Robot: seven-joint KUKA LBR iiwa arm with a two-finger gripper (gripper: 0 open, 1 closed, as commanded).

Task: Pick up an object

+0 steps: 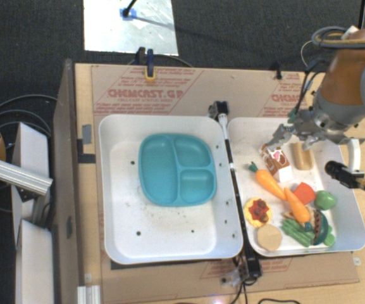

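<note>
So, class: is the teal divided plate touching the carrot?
Apart. The camera view shows the teal divided plate in the left bin, the carrot in the right bin, with both bin rims between them.

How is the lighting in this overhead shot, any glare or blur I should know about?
Camera view: even, soft light with faint shadows; bright glare on the shiny sheet at top; the white bins look slightly washed out; the teal tray and the toy food are sharp; the end effector is a little soft.
</note>
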